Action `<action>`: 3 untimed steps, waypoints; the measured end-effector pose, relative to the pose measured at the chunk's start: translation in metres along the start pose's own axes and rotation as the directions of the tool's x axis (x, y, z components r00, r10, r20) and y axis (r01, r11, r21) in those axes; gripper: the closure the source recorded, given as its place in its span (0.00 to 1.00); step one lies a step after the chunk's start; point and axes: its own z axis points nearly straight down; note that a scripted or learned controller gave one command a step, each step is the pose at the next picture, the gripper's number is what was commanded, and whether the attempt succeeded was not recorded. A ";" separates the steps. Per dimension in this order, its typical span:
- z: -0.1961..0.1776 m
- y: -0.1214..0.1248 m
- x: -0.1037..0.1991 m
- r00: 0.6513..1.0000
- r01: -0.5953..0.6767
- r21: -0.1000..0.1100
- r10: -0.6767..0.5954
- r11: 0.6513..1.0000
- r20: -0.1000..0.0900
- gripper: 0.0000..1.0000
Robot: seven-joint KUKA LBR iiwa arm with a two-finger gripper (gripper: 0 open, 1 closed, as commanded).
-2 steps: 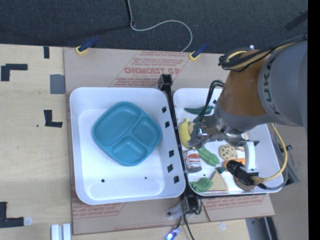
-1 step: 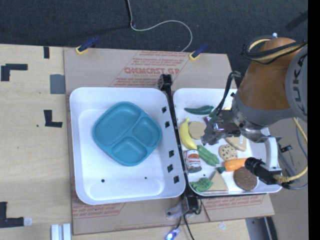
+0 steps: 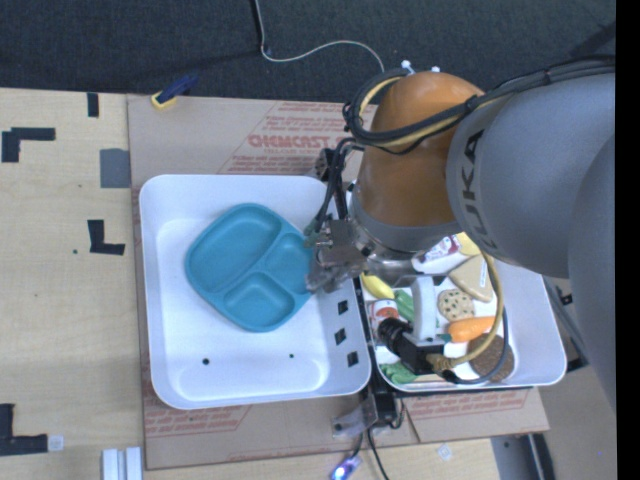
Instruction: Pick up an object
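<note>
Camera view has the gripper (image 3: 325, 258) low at the divide between the two bins, its dark metal body showing just under the orange band (image 3: 415, 148) of the arm; whether it is spread or closed cannot be told, since the wrist hides most of it and nothing can be seen held in it. Touching or just beside it, at its nine o'clock, lies a blue divided plate (image 3: 250, 266), tilted a little in the left bin (image 3: 170, 368), with its right rim up against the bin wall nearest the gripper. That plate looks the likeliest thing to be taken. At the gripper's four to five o'clock the right bin (image 3: 545, 363) holds a heap of small toy foods: a yellow banana-like piece (image 3: 377, 287), a cookie (image 3: 453, 303), an orange carrot-like piece (image 3: 470, 328), some green bits (image 3: 402, 303) and a dark ring-shaped item (image 3: 480, 366), all packed close and partly under the arm. The risk, as I judge it, is that the plate is wide, shallow and smooth: a pinch on its thin rim could slip, or tip the plate against the wall so that it slides free on the lift. The gripper also sits so near the shared bin walls that it could catch an edge instead of the plate.
</note>
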 end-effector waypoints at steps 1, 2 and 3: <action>-0.114 0.013 0.061 1.000 -0.006 -0.013 0.006 1.000 -0.002 1.00; -0.117 0.012 0.057 1.000 -0.012 0.001 0.012 1.000 0.007 1.00; -0.127 0.012 0.057 1.000 -0.011 0.002 0.011 1.000 0.008 1.00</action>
